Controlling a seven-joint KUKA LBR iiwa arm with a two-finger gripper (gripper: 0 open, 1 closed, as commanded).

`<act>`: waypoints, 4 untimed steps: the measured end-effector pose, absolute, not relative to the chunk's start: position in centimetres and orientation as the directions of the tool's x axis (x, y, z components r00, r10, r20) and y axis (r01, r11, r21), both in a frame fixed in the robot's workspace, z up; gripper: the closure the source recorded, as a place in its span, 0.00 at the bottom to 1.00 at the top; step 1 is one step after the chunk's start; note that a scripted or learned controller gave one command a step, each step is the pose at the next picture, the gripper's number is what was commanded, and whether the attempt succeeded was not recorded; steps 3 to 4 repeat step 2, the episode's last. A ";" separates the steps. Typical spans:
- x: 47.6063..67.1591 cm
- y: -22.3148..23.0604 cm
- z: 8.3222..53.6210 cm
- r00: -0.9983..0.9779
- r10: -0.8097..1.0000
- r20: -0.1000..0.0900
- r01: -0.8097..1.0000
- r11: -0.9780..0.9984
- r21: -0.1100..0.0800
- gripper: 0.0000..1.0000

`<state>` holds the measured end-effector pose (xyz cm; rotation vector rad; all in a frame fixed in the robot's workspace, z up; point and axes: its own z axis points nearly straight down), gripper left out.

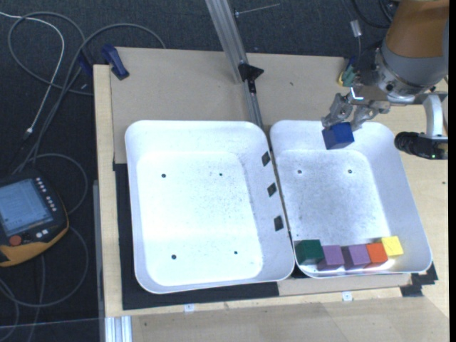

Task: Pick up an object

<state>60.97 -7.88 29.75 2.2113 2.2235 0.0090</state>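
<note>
Gripped between the fingers of the hand [346, 120] is a blue cube [338, 135], hanging tilted above the far edge of the right bin [406, 191]. Grey arm [413, 41] with its orange band reaches in from the far right. Along the near wall of that bin sits a row of cubes: green cube [308, 251], two purple cubes [345, 256], orange cube [377, 252] and yellow cube [392, 246], touching side by side. To the left lies the left bin [142, 141], on the tabletop [178, 77].
</note>
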 end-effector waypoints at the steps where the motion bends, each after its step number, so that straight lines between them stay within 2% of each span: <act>1: 67.1 0.1 27.8 -0.010 1.000 0.002 1.000 0.010 0.003 1.00; 2: 64.4 5.4 22.8 -0.006 1.000 0.002 1.000 0.006 -0.010 1.00; 4: 64.4 5.4 22.8 -0.006 1.000 0.002 1.000 0.006 -0.010 1.00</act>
